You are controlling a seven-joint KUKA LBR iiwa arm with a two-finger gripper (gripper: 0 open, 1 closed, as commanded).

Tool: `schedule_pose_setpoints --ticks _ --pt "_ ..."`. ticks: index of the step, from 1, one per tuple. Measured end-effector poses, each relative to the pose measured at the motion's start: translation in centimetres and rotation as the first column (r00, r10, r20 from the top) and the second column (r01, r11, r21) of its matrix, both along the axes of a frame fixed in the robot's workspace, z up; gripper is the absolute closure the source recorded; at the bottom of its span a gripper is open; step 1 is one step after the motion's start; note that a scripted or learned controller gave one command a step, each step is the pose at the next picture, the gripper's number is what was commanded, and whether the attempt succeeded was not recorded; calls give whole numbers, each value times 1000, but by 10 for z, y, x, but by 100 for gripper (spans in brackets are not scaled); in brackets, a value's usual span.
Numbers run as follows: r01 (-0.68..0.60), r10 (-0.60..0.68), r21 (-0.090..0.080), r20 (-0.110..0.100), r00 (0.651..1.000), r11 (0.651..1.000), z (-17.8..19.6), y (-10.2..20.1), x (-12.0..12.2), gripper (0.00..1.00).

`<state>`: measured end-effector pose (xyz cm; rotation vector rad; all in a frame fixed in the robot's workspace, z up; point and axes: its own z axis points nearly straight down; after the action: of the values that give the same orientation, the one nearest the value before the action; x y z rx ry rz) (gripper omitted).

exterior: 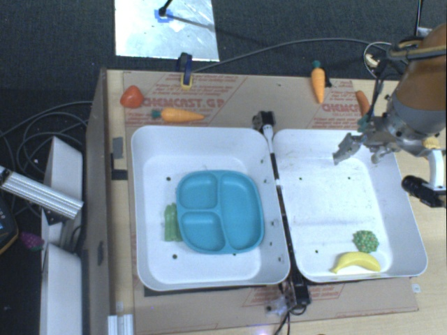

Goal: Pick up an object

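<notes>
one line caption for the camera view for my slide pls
Gripper hovers open over the right bin, far from the banana and green ball; a blue tray fills the left bin.

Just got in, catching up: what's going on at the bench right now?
The grey KUKA arm's hand hovers over the upper part of the right white bin, fingers spread, holding nothing. A yellow plastic banana and a green broccoli floret lie in that bin's near corner. The left white bin holds a blue divided plate.
</notes>
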<state>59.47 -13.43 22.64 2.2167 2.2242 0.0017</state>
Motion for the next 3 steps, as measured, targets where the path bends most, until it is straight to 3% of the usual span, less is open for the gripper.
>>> schedule_pose_setpoints --ticks 1,2,3 --pt "3 -3 1 -5 1000 1000 -133 -16 -25 0" --pt "0 0 -1 2 1000 1000 -131 -23 38 0" --pt "-3 3 -1 5 1000 1000 -120 -23 39 100"
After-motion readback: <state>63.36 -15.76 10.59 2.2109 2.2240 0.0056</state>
